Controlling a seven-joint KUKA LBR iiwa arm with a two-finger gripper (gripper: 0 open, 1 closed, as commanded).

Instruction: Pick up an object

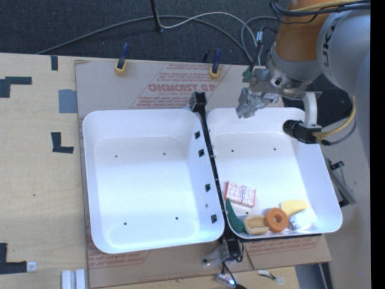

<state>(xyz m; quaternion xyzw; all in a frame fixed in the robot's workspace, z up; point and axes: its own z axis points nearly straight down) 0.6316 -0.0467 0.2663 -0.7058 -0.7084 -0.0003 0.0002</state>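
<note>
Camera view takes in the worktop [36,161] with its cardboard sheet [174,86], well to the left of and below the tool. On it sit two white bins touching along a black clipped seam. The left bin [90,161] lies down-left of the tool. The grey arm [337,35] with its orange band reaches in from the right. The tool [251,106] hangs over the far rim of the right bin [252,143]; whether it is spread or pressed together cannot be told. Below the tool the bin floor is open, while the small objects crowd the near rim, well apart from it: a pink-and-white packet [240,193], a yellow piece [293,207], an orange ring [277,220], a tan piece [256,224].
</note>
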